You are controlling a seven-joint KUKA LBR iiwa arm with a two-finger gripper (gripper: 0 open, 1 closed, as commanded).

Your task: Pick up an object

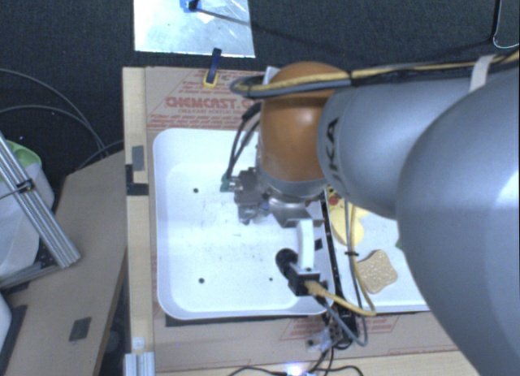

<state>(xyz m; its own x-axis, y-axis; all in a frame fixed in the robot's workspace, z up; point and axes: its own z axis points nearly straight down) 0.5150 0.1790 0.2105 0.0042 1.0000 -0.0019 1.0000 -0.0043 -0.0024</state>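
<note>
Grey arm (pixel 422 163) reaches from right, orange-banded wrist pointing down over smooth white bin (pixel 187 204), frame centre. Claw (pixel 253 202) spread: cannot tell. Tan toast-shaped piece (pixel 378 270) lower right, near yellow piece (pixel 355 222).

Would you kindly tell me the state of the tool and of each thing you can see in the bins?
tool: hanging over the white bin, with nothing seen in its grip.
tan toast-shaped piece: lying flat and loose, beside the arm.
yellow piece: lying loose, partly hidden by the arm.
white bin: level on the bench, floor speckled with dark marks.
</note>
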